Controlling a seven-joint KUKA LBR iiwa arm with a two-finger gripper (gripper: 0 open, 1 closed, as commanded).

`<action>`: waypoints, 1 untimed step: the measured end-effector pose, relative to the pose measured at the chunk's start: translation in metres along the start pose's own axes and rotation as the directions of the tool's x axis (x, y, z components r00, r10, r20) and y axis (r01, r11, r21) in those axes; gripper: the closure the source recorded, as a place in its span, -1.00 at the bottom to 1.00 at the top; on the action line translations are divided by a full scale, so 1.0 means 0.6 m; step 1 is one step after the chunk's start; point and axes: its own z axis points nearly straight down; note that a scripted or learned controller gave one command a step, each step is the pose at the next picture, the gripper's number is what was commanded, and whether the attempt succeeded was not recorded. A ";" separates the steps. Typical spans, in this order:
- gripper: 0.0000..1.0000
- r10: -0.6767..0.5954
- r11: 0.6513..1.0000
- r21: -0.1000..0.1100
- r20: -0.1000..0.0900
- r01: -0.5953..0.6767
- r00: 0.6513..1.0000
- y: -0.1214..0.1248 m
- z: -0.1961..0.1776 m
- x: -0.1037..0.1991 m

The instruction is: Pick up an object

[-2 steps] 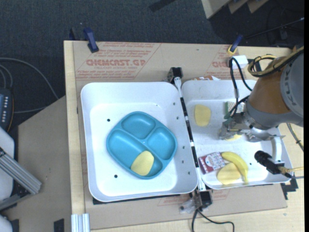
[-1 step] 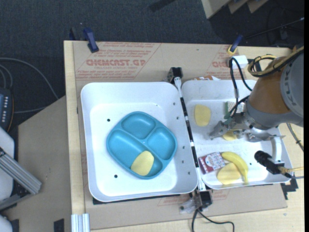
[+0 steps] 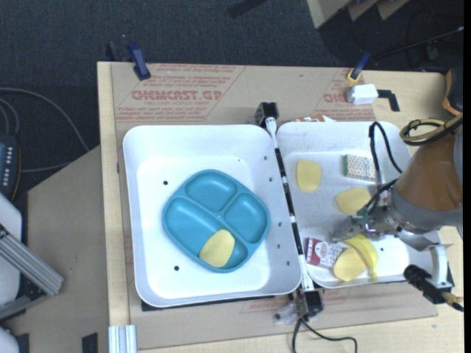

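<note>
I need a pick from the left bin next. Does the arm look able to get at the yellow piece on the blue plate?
Probably yes: the yellow piece lies uncovered on the blue plate, with nothing over it.

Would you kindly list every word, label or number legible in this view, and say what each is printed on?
"CHEMCAST GP", red print on the brown paper-covered board behind the bins; the smaller lines around it are blurred.
The same red print repeats on the board's right, too partial to read.
Small green-patterned packet: unreadable.
Red-and-white packet: unreadable.

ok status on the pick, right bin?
Gripper low in right bin, over yellow piece. Grasp unconfirmed. Red-and-white packet alongside.
</note>
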 end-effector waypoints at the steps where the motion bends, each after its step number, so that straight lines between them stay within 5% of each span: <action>1: 1.00 0.000 1.000 -0.001 0.000 0.000 1.000 0.000 -0.016 0.001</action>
